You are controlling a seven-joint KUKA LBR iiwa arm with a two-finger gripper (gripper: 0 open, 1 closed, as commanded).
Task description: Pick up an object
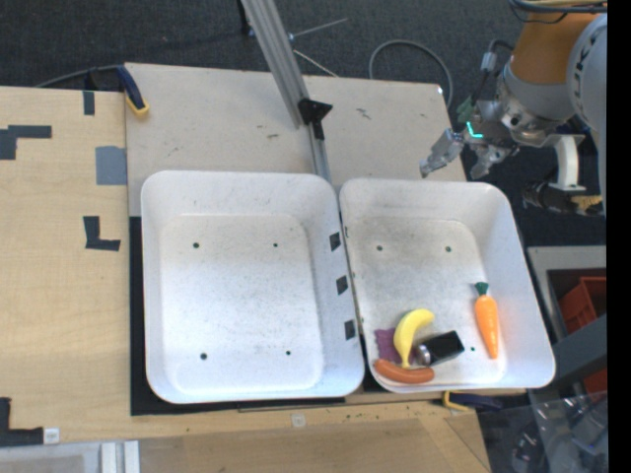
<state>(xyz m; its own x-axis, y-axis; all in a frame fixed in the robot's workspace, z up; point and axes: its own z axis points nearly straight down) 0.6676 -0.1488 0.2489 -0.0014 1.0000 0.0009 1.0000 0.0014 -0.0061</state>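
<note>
Two white bins are seen side by side, both below and left of the claw (456,158). No readable writing or brand is found on anything; blue-grey tape marks on the wooden board (59,264), far left of the claw, carry no text. The left bin (158,294) is noted well left of the claw and lower. The right bin (513,264) lies just below the claw. Along its near edge, well below the claw, a banana (412,331), a red sausage-shaped piece (402,372), a small black block (444,347) and a carrot (487,323) are grouped; a purple item under the banana is largely hidden. The claw hovers outside the right bin's far rim, fingers spread, nothing between them. The arm (557,57) is cut off at the right.
</note>
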